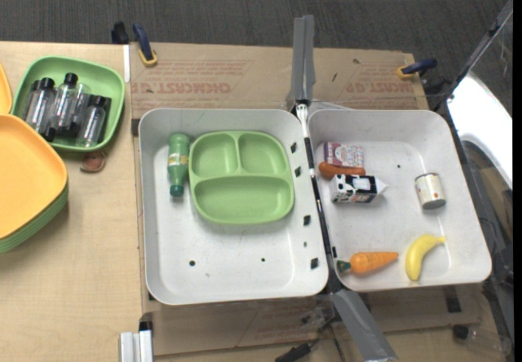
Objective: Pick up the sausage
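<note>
Camera view looks down at a slant on a desk point(220, 83) covered with brown cardboard, bearing two shallow white bins side by side. Left bin point(163, 271) holds a green divided plate point(241, 177) near its top, with a green bottle point(178, 163) lying just beside the plate's left edge, close to the bin's left wall; the lower half of this bin is bare white floor. Right bin point(457, 156) has the sausage point(341, 170) lying near its left wall, in the upper left part, roughly crosswise. It is a short reddish-orange link, slim and rounded at the ends. A pink packet point(342, 154) touches it from above and a small black-and-white carton point(355, 189) sits against it from below, so it is hemmed in on both long sides, with little room between it and the wall between the bins. A small can point(430, 191) lies well apart to the right, and the middle of the bin is open. A carrot point(371, 262) and a banana point(422, 254) rest near the bottom edge, the carrot close to the lower left corner. On the desk to the far left stand a green tray of dark bottles point(69, 103) and a stack of orange plates point(28, 185). I cannot tell the state of the hand.
</note>
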`<state>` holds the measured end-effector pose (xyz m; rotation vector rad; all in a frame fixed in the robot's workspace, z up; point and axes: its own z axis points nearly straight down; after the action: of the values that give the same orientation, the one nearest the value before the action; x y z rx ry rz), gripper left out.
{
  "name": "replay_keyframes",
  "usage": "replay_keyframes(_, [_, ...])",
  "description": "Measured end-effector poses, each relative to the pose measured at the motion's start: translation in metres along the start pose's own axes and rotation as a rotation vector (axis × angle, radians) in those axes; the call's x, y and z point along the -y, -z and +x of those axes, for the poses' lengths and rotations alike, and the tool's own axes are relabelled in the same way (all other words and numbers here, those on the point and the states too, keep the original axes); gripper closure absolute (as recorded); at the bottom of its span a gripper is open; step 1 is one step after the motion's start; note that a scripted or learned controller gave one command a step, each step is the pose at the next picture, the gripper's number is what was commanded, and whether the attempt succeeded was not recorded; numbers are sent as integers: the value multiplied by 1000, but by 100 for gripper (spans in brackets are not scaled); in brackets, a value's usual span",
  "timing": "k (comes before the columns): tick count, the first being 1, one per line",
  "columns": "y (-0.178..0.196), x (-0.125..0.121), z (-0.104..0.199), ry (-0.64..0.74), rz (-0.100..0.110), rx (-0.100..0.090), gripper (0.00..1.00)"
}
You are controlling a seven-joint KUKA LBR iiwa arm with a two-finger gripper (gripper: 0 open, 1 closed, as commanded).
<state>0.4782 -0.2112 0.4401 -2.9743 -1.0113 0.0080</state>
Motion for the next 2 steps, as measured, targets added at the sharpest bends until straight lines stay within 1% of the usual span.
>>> replay_keyframes(1, [0, -6, -4, -429, 1, 1, 100])
replay_keyframes(2, [0, -9, -7, -419, 1, 1, 100])
